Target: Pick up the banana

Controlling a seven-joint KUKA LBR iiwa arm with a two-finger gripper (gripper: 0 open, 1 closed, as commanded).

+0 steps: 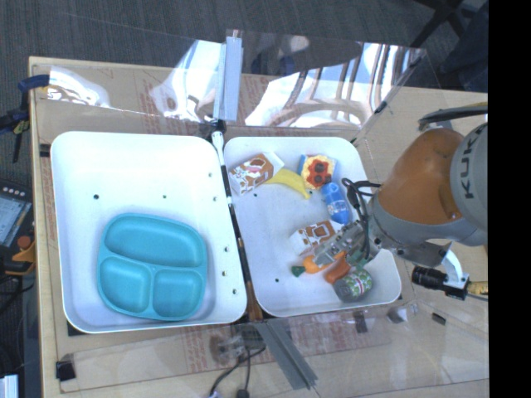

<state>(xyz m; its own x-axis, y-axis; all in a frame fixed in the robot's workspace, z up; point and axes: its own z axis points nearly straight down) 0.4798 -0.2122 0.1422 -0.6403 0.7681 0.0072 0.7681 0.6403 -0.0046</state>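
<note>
Banana [292, 182] in right white bin [274, 297], wooden bench [124, 114], dark carpet [124, 15]

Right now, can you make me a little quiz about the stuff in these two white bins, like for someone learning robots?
1. True or false: the banana lies in the same bin as the blue tray.
2. Which is nearer the gripper: (a) the banana, (b) the orange carrot-like toy, (c) the blue tray?
3. Fill in: the banana lies between a gingerbread-house toy and a ____ and yellow toy.

Key:
1. False; the banana is in the right bin, the tray in the left bin.
2. b
3. red
</note>
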